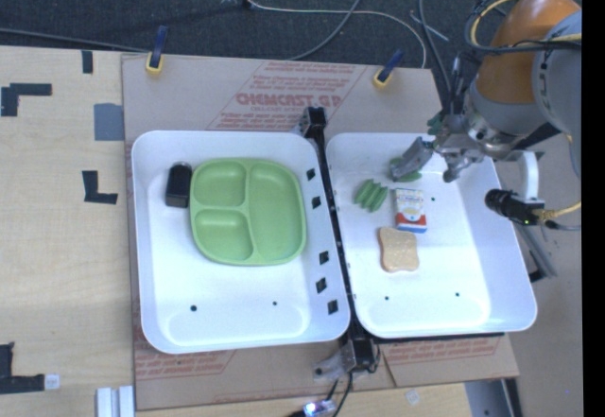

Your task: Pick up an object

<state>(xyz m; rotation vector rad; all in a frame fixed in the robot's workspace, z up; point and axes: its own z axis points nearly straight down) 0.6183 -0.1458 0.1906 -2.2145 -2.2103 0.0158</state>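
Hovering over the right bin (492, 306), the gripper (430, 160) hangs above its far edge; whether it is released or clenched cannot be told.

Nearest in the right bin lies a toast slice (399, 250); just beyond it a small carton (409, 210) with red and blue print, too small to read; then a green pod (371, 195), near the gripper. The left bin (236, 321) holds a green tray (248, 211) with a black block (179, 185) touching its left edge. Beyond the bins, the cardboard (284, 89) bears red lettering, not legible.
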